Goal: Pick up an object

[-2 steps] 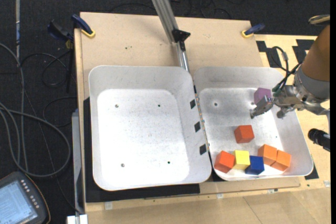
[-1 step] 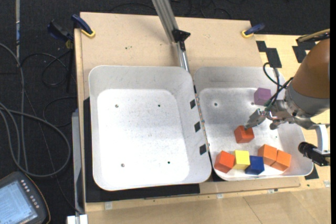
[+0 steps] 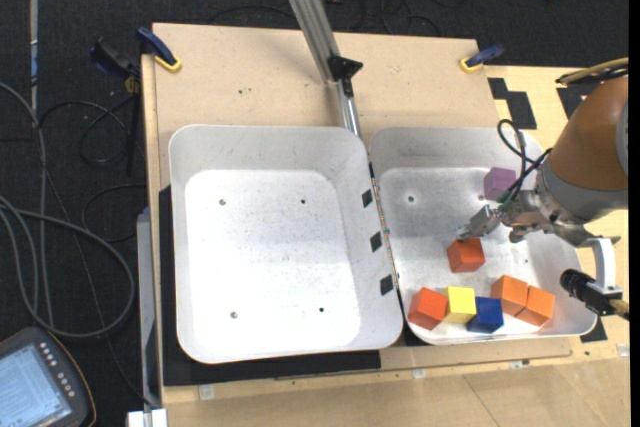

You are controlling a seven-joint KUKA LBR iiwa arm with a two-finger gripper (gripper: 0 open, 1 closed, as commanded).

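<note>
The right bin (image 3: 420, 180) holds several blocks. A red-orange block (image 3: 466, 255) lies near its middle. My gripper (image 3: 487, 223) reaches in from the right and hangs just above and to the upper right of this block; I cannot tell whether it touches it. A purple block (image 3: 498, 182) sits behind the gripper, partly hidden by the wrist. Along the front wall lie an orange block (image 3: 429, 307), a yellow block (image 3: 461, 301), a blue block (image 3: 487, 316) and two more orange blocks (image 3: 526, 299).
The left bin (image 3: 265, 240) stands beside the right one, sharing a middle rim. A metal pole (image 3: 310, 10) slants over the bench's back edge. Clamps sit at the back corners of the bench (image 3: 250, 75).
</note>
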